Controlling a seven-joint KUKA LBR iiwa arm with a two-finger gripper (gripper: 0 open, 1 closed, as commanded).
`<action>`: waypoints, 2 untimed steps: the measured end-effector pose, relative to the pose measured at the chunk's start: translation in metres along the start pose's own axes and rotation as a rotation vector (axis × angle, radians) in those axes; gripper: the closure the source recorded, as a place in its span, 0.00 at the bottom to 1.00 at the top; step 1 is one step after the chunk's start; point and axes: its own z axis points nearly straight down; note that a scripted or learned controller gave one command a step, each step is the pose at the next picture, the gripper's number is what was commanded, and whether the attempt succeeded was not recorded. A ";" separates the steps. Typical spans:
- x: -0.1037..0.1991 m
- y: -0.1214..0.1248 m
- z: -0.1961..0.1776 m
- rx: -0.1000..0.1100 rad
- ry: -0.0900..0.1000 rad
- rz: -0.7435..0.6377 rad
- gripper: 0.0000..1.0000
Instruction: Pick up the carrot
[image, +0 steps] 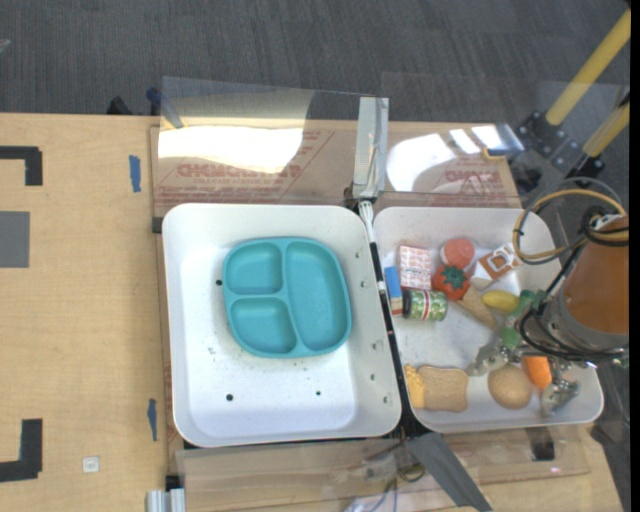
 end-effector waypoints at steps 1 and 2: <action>-0.010 0.006 -0.001 0.001 0.002 -0.014 0.00; -0.003 0.002 0.000 0.000 -0.002 -0.037 0.00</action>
